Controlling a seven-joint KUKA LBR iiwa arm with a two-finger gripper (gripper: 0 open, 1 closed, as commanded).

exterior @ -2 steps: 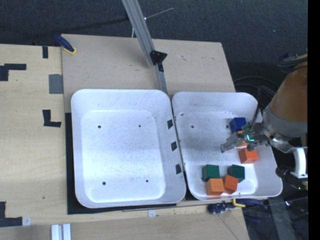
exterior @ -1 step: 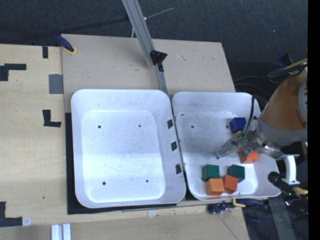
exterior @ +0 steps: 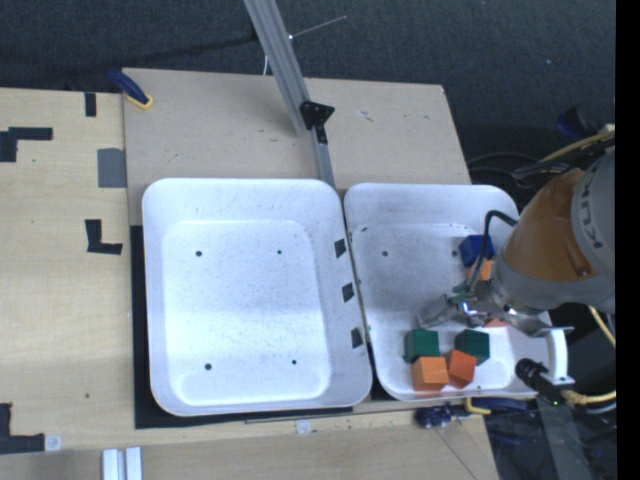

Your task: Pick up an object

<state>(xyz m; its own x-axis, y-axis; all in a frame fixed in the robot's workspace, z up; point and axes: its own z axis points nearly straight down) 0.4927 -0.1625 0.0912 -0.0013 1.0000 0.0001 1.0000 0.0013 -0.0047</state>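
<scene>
Two shallow white bins sit side by side on a wooden bench (exterior: 250, 118). The left bin (exterior: 245, 293) has dark dots on its floor. The arm (exterior: 560, 243), grey with an orange band, reaches into the right bin (exterior: 400, 228), its gripper (exterior: 462, 306) low over the bin's near half. Just below the gripper lie two green blocks (exterior: 422, 343) (exterior: 472, 344) and two orange blocks (exterior: 431, 372) (exterior: 462, 366), clustered close together. A blue object (exterior: 470, 249) lies partly hidden beside the arm. A grey metal bar (exterior: 285, 63) slants across the bench behind the bins.
</scene>
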